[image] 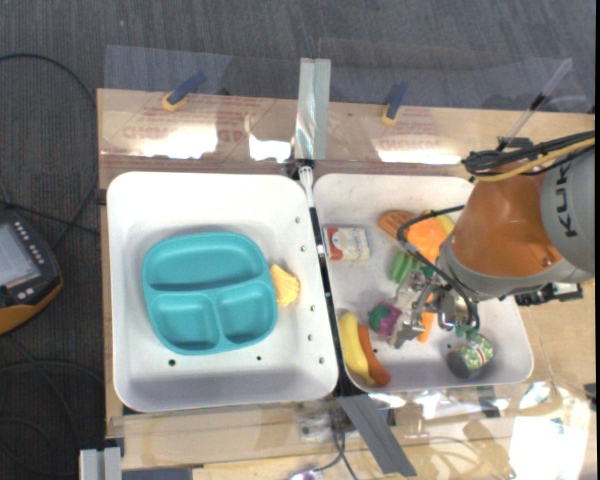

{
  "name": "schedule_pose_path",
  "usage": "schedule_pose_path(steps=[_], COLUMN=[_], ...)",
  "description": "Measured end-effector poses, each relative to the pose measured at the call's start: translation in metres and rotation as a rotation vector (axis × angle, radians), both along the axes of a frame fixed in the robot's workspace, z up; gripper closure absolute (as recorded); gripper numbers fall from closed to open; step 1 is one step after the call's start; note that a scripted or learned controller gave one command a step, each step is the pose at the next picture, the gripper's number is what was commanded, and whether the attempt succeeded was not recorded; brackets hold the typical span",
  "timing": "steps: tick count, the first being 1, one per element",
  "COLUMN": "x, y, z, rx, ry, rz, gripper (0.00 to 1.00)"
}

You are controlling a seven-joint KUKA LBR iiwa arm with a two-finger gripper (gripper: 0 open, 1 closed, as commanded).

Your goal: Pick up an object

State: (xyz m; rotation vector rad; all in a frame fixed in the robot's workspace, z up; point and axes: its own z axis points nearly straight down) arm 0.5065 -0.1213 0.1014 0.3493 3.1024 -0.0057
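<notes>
The right bin (352,284) holds several toy foods. My gripper (416,316) reaches down into its middle, under the orange wrist band (500,233). Just left of the gripper lies a purple and green piece (384,320). A small orange piece (426,324) shows right beside the gripper. A yellow banana (353,342) and a red-orange piece (373,365) lie at the front left. A round grey-green object (470,354) sits at the front right. Further back are a green piece (401,265), an orange piece (424,232) and a small white carton (346,243).
The left bin (128,298) holds a teal divided plate (210,290) with a yellow piece (285,284) at its right edge. A clear upright divider (313,108) stands behind the wall between the bins. A handheld controller (10,268) lies off the bench at left.
</notes>
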Motion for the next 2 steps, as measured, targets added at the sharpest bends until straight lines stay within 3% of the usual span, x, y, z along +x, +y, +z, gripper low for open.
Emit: schedule_pose_path(steps=[1,2], x=[0.038,0.013], y=[0.016,0.022], z=[0.066,0.007], rx=[0.005,0.004], ry=[0.018,0.020], rz=[0.045,0.120], gripper=[1.00,1.00])
